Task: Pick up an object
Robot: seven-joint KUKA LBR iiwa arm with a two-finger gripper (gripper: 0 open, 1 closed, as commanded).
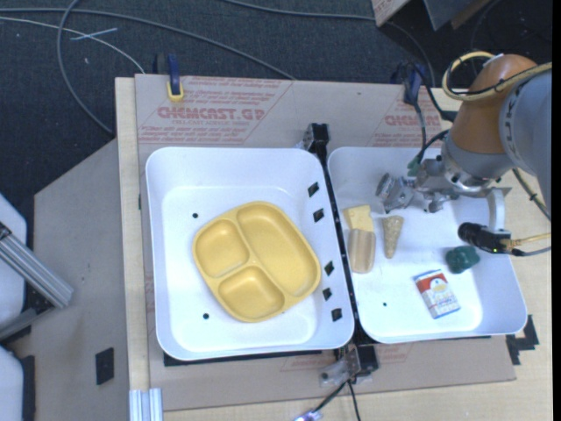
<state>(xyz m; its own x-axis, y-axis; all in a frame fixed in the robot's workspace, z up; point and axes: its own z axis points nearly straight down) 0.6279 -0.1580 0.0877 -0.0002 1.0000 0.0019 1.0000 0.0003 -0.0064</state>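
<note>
My gripper (pixel 394 193) hangs open over the back left part of the right bin (pixel 491 323), with nothing between its fingers. Just in front of it lie a tan cone (pixel 392 234), a pale yellow wedge (pixel 358 217) and a tan block (pixel 362 250), close to the bin's left wall. A red and white small box (pixel 436 293) lies toward the front of this bin. A dark green lump (pixel 462 257) rests at the right side, beside a black part of the arm (pixel 478 234). A yellow divided plate (pixel 255 260) sits in the left bin (pixel 175 191).
A black divider with clips (pixel 326 226) runs between the two bins. The grey arm with its orange band (pixel 486 112) reaches in over the right bin's back right corner. Cables trail over the floor behind the bench.
</note>
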